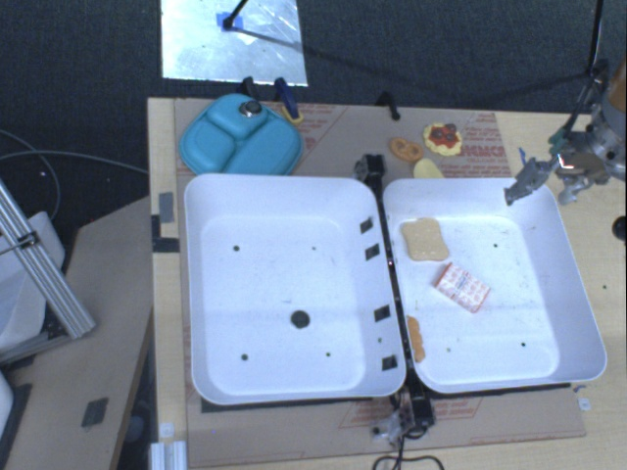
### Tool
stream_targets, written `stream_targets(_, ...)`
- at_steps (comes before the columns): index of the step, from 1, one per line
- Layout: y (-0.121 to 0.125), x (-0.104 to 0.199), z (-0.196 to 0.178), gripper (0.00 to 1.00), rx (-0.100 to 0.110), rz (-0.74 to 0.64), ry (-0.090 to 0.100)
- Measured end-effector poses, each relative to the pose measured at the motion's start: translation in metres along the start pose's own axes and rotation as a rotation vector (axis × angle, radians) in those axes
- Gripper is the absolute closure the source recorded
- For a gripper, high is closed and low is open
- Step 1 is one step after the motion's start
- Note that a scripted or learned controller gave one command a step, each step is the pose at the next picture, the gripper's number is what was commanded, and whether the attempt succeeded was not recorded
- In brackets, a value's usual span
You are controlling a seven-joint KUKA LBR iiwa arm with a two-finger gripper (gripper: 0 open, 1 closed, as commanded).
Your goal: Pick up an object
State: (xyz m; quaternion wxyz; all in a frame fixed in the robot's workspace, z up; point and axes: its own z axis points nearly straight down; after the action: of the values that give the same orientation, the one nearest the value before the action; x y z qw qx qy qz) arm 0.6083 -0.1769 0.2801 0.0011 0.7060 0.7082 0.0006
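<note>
Overhead, fingers (pixel 547 186) spread and holding nothing at right bin's (pixel 578 302) far corner, red-and-white packet (pixel 461 288) well apart, bread slice (pixel 424 239) nearer.

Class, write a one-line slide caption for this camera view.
Robot hand above right white bin's far corner; inside lie a tan bread slice and red-white packet.

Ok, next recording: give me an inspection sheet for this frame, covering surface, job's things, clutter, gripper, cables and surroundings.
Surface: cardboard-topped bench bearing a left white bin and a right white bin.
Job's things: in the right bin, a tan bread-slice toy, a red-and-white packet and a small orange piece by the divider; a small dark round object in the left bin.
Clutter: blue plastic divided tray and three small food toys behind the bins.
Gripper: two-finger gripper above the right bin's far right corner, holding nothing.
Cables: black cables across the floor.
Surroundings: dark carpet, shiny sheet.
</note>
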Motion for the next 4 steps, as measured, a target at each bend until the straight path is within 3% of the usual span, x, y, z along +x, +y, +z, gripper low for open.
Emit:
stream_targets(1, -0.031, 0.075, 0.091, 0.0, 0.008, -0.005, 0.004)
stream_targets(2, 0.03, 0.113, 0.095, 0.0, -0.004, -0.004, 0.0)
stream_targets(3, -0.027, 0.052, 0.12, 0.0, 0.004, 0.003, 0.0)
stream_targets(4, -0.006, -0.031, 0.194, 0.0, -0.007, 0.002, -0.002)
